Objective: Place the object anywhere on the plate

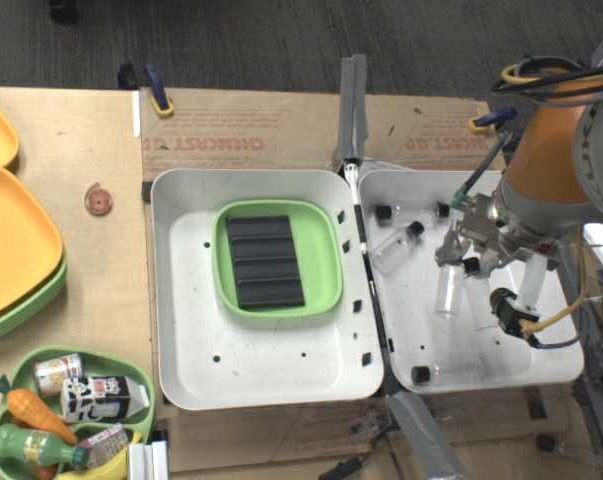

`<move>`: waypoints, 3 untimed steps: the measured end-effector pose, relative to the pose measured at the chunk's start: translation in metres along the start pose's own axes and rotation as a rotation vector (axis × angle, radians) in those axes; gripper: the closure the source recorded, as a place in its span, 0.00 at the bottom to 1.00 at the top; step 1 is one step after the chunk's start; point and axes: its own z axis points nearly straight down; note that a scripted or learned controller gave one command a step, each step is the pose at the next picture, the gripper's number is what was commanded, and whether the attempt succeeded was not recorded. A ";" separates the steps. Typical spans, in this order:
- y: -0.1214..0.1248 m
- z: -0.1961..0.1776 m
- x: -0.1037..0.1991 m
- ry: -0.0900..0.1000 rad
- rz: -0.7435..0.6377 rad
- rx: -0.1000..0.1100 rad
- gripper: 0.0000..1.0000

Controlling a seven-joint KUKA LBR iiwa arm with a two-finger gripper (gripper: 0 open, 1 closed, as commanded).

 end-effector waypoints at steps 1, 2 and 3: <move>0.000 0.000 0.000 0.000 0.000 0.000 0.00; -0.024 -0.045 -0.069 0.000 0.125 -0.001 0.00; -0.006 -0.080 -0.133 0.000 0.245 0.000 0.00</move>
